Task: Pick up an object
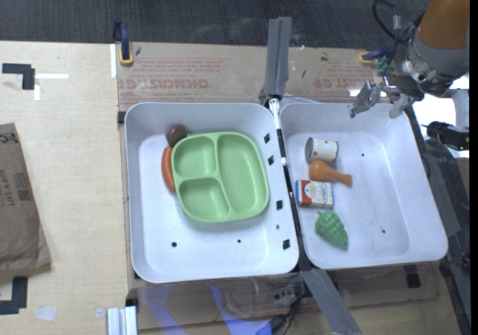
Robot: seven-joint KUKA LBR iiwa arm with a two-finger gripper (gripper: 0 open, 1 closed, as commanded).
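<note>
The right bin [388, 199] holds a white cup [322, 150] lying on its side, an orange drumstick-shaped toy [328, 173], a small red and white box [314, 193] and a green bumpy toy [331, 230]. My gripper [381, 98] hangs above the far right corner of this bin, open, with nothing between its fingers. It is well apart from the objects, up and to the right of the cup.
The left bin [149, 244] holds a green divided tray [221, 175], with an orange item [167, 168] and a brown ball [176, 134] beside its left edge. A grey divider [279, 57] stands between the bins. A brown paper bag [19, 199] lies far left.
</note>
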